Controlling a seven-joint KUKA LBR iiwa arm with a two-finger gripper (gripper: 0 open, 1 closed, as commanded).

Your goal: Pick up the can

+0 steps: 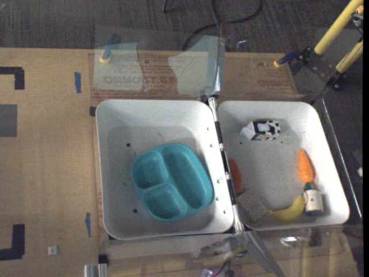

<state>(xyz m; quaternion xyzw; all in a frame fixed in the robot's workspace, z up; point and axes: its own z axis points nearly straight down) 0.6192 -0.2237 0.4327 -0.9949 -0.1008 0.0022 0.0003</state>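
The can (313, 201) is small and white with a red mark on its side. It stands upright in the front right corner of the right bin (277, 154). A yellow banana (289, 210) lies against its left side. Just behind the can, an orange carrot (305, 166) points toward the bin's back.
A black-and-white carton (262, 130) lies at the back of the right bin. A red-orange object (233, 175) and a grey speckled pad (252, 205) sit by that bin's left wall. A teal divided plate (171, 180) lies in the left bin (115, 126). Yellow poles (340, 22) stand at the top right.
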